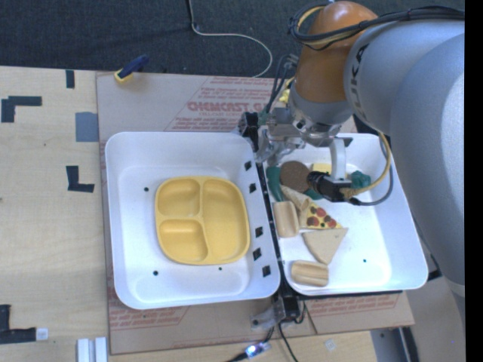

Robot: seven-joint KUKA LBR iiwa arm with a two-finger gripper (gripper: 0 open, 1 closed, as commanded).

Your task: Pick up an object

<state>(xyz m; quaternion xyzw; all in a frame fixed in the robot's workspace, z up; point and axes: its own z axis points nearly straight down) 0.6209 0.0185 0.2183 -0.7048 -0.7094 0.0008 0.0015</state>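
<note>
Seemingly light, rigid toy food: the pizza slice (321, 219) lies just below the gripper (302, 173), best pinched across its edges; whether the gripper is closed, I cannot tell.

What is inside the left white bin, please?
The left bin holds one yellow divided plate with three compartments, lying flat near its middle. Whatever lies under the plate is covered and cannot be seen.

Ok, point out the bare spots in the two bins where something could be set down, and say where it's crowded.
Left bin: bare floor rings the yellow divided tray, widest along the near and left walls. Right bin: a bare patch near its right wall, right of the pizza slice and tan wedge. Crowded: the right bin's left side, where the bread roll and other food toys cluster below the arm.
</note>
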